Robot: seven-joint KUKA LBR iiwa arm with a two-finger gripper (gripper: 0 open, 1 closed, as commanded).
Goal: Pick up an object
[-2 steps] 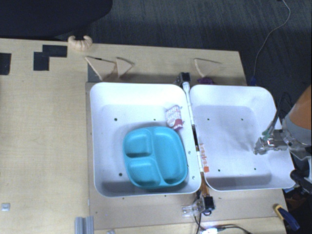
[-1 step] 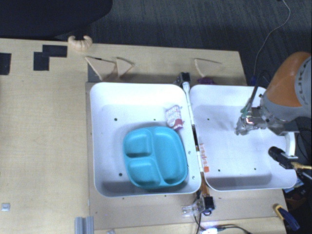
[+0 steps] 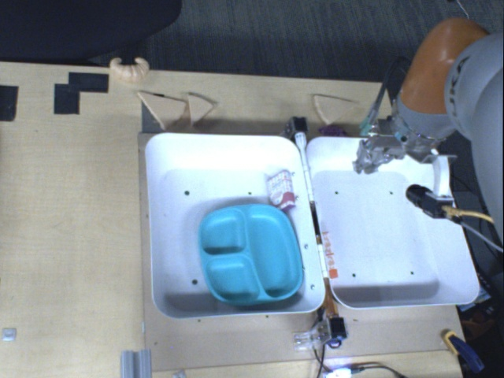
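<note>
gripper (image 3: pixel 368 161) over right bin (image 3: pixel 394 286), far edge; finger state cannot be told. blue tray (image 3: pixel 250 252) and packet (image 3: pixel 281 188) in left bin (image 3: pixel 169 211).

Bright even overhead light, soft shadows, slightly blurry

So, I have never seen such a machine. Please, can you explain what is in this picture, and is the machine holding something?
One camera looks down at a slant on a wooden bench. The grey and orange shape at the right is a robot arm; its hand hangs over the far edge of the right bin. I see nothing between its fingers. The left bin holds a blue divided plate and a small packet beside the plate's far corner.
</note>
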